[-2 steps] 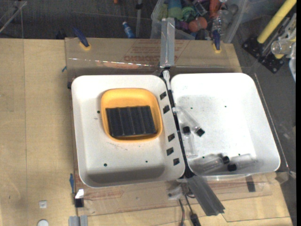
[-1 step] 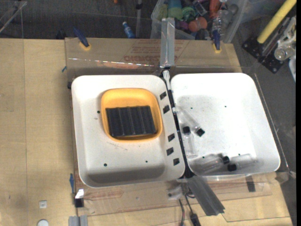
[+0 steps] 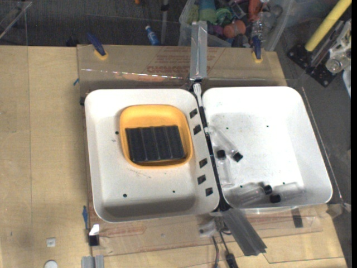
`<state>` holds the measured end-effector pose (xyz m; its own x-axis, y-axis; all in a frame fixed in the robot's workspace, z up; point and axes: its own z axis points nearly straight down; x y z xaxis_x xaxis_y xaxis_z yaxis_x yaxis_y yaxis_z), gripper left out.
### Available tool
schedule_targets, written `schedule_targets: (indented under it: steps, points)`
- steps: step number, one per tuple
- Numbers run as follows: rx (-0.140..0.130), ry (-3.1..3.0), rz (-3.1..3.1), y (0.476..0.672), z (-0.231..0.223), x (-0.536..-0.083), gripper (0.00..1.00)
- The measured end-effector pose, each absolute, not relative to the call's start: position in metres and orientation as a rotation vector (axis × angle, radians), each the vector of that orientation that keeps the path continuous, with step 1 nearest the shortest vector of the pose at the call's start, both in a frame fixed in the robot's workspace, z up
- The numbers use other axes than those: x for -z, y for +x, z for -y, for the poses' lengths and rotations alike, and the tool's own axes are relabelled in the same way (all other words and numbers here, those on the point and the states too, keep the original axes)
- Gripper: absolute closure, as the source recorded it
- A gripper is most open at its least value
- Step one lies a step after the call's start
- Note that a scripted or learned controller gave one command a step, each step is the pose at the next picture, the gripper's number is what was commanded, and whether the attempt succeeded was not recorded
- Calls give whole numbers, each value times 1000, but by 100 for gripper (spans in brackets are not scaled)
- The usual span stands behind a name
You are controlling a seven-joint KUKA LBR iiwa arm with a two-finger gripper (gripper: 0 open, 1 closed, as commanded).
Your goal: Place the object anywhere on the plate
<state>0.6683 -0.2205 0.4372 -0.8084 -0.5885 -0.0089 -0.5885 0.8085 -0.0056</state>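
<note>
Where the yellow plate (image 3: 153, 111) sits, a dark ridged block (image 3: 155, 143) lies upon it.

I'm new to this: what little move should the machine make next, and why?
Probably reach over the right bin toward the clear black-capped piece near its front edge: it lies apart from the orange plate in the left bin, which already bears a dark ridged block.

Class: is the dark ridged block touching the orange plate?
Touching. The camera view shows the dark ridged block lying flat inside the orange plate, its edges meeting the plate's surface with no gap.
</note>
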Motion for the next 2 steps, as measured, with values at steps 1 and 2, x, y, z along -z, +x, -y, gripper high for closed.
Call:
schedule_targets:
  steps: [1,2]
  points:
    - [-2,-1342,-2835,668,220,-414,100]
    - [3,-1610,-2688,668,220,-437,100]
